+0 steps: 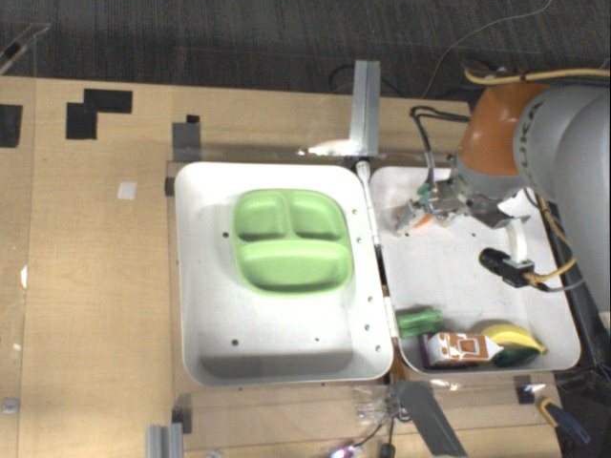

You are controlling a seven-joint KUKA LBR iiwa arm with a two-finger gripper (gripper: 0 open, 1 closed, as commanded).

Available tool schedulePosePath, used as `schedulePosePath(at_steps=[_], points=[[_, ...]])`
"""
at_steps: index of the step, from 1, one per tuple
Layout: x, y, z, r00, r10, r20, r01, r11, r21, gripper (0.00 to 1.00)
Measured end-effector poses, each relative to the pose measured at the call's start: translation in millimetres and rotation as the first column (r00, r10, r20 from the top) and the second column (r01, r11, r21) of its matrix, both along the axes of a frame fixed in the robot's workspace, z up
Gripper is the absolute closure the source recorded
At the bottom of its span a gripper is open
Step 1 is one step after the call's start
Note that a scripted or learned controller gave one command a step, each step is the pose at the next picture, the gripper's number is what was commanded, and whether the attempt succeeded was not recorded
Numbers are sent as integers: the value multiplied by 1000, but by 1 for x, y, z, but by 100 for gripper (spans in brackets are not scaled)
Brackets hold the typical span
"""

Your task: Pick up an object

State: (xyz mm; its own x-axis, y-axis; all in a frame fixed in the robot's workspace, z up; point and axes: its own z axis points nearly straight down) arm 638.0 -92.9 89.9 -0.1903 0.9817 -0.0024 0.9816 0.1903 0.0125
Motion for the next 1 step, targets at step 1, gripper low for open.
schedulePosePath(at_steps=[1], points=[[33,1,-1,999,38,-7,-38,999,-1,0]])
